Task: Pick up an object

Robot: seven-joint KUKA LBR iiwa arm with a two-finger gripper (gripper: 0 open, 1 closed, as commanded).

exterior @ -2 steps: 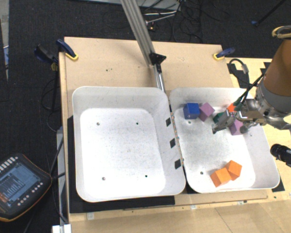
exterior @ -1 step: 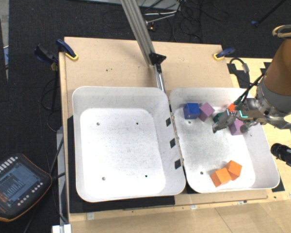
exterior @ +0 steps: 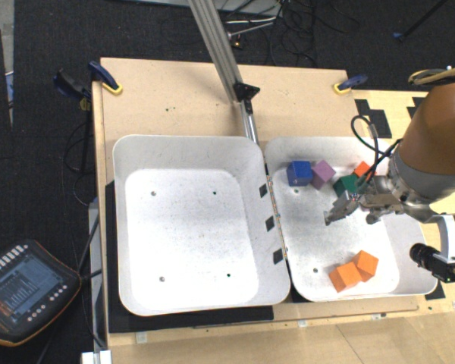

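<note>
White plastic makes up both shallow bins on the pale wooden surface [exterior: 182,89]. The left bin [exterior: 136,158] shows only dark speckles on its floor. The right bin [exterior: 303,279] carries the loose objects. A blue cube [exterior: 299,174] sits toward the bin's 11 o'clock corner, with a light purple block [exterior: 323,172] touching it at its 3 o'clock side. A green block [exterior: 347,186] lies just beside the purple one, at about its 4 o'clock, and a small orange-red piece [exterior: 362,170] shows at the green block's 1 o'clock, partly hidden by cables. Two orange blocks [exterior: 354,271] rest together toward the bin's 5 o'clock corner, touching each other.

The grey arm with its orange band [exterior: 432,127] comes in from 3 o'clock. Its claw [exterior: 355,209] hangs over the middle of the right bin, at 6 o'clock from the green block and well apart from the orange pair. The claw's fingers [exterior: 335,214] appear spread, with nothing between them. A teach pendant [exterior: 23,290] lies off the surface toward 8 o'clock.
</note>
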